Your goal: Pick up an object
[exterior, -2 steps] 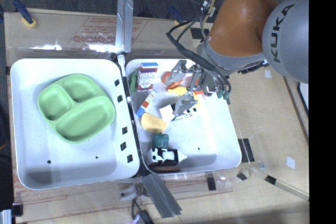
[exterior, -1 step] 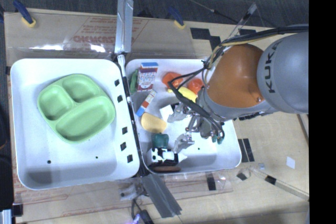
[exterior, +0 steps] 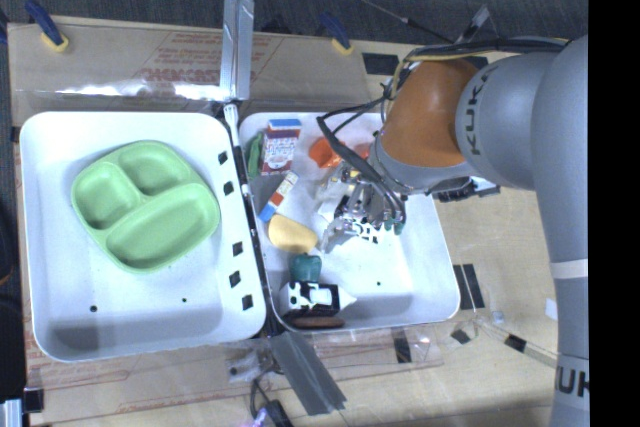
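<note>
My gripper (exterior: 350, 218) is low inside the right bin (exterior: 425, 285), near its middle, under the orange wrist band. A small black-and-white spotted object (exterior: 373, 233) lies right at the gripper's tip; I cannot tell whether it is held. To the left of the gripper rest a yellow rounded piece (exterior: 291, 233) and a teal piece (exterior: 306, 267). Another black-and-white toy (exterior: 311, 295) sits at the bin's near edge with a brown item (exterior: 316, 321) beside it. A red-and-white packet (exterior: 282, 147) and an orange object (exterior: 322, 152) lie at the far side.
The left bin (exterior: 60, 315) holds a green divided plate (exterior: 148, 203). A slim blue-and-white item (exterior: 276, 199) and a green strip (exterior: 255, 155) lie along the right bin's left wall. Cables loop from the wrist over the bin's far edge.
</note>
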### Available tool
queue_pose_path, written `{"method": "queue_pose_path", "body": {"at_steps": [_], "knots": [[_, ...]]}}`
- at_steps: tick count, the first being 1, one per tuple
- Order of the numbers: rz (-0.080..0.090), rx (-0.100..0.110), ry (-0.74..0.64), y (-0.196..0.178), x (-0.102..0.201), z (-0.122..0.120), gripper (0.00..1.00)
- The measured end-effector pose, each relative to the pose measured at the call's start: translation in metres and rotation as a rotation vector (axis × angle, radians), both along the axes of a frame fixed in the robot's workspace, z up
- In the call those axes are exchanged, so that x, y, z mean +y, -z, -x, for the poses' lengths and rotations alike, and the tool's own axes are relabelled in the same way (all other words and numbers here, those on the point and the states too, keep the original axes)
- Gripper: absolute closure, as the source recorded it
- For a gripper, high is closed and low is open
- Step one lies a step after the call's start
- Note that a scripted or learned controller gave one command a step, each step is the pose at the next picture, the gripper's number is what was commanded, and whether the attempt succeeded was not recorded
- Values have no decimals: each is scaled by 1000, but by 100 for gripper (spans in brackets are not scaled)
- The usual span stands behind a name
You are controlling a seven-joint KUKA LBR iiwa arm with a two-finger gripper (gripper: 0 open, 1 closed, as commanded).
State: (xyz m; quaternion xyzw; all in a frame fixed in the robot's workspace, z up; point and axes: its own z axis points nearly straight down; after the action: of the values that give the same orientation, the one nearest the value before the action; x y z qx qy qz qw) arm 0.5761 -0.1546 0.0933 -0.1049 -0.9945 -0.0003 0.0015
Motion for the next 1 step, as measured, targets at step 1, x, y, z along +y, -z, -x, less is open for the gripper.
{"method": "queue_pose_path", "body": {"at_steps": [1], "knots": [[1,-1,266,1,67,-64,0]]}}
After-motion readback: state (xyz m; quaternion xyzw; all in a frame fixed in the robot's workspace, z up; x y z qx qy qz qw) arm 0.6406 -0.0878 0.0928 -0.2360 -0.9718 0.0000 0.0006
